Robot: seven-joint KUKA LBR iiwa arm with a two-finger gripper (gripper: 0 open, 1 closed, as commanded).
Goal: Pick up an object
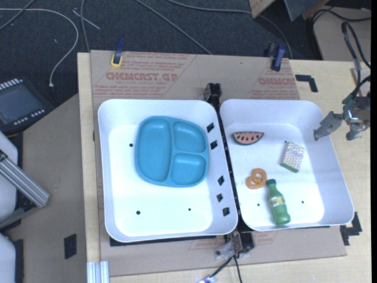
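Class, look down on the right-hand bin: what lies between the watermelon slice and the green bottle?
In the camera view, the small orange ring lies between the watermelon slice and the green bottle, close beside the bottle's cap end.

Lighting even and bright from overhead. My two white bins [112, 158] read near blown-out, with soft shadows along their inner walls. Floor beyond the bench is dim. Focus slightly soft throughout; my gripper [347, 119] at the right edge looks blurred.

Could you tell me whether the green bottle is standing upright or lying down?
Lying down: the green plastic bottle rests lengthwise on the right white bin's floor.
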